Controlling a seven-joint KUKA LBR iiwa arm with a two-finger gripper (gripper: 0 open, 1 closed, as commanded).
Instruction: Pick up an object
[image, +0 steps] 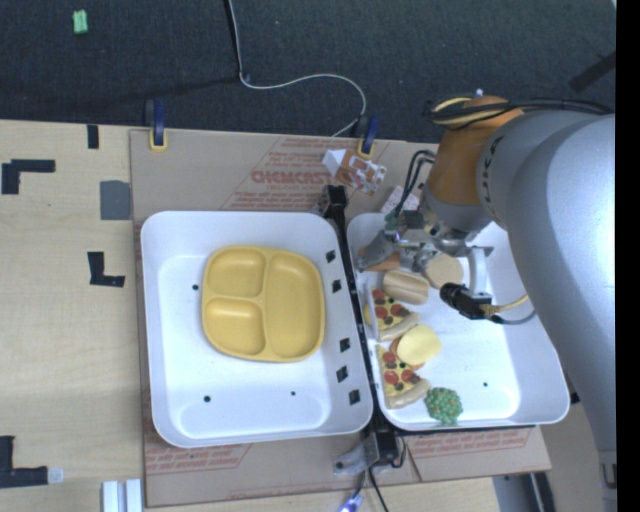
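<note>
The grey arm (560, 210) reaches in from three o'clock, its orange band (462, 165) sitting over the far end of the right bin (500, 365). The gripper (388, 248) hangs at the bin's eleven o'clock corner, close to the divider between the two bins. Whether it is released or clenched cannot be told from this angle, and nothing can be seen grasped in it.

The toy foods lie along the right bin's nine o'clock side. A toy hot dog (405, 288) lies just beside the gripper, at its five o'clock. Below it comes a pizza slice (390, 315), then a yellow lemon-like piece (418, 345) touching a second pizza slice (400, 380). A green broccoli floret (443, 404) lies at the bin's six o'clock edge.

The left bin (150, 300) holds a yellow divided plate (264, 302) lying flat near its centre. Both bins rest on a cardboard sheet (230, 170) held by a blue clamp (157, 125) at ten o'clock and another clamp (368, 132) at twelve o'clock. A white cable (300, 80) loops across the dark floor above.
</note>
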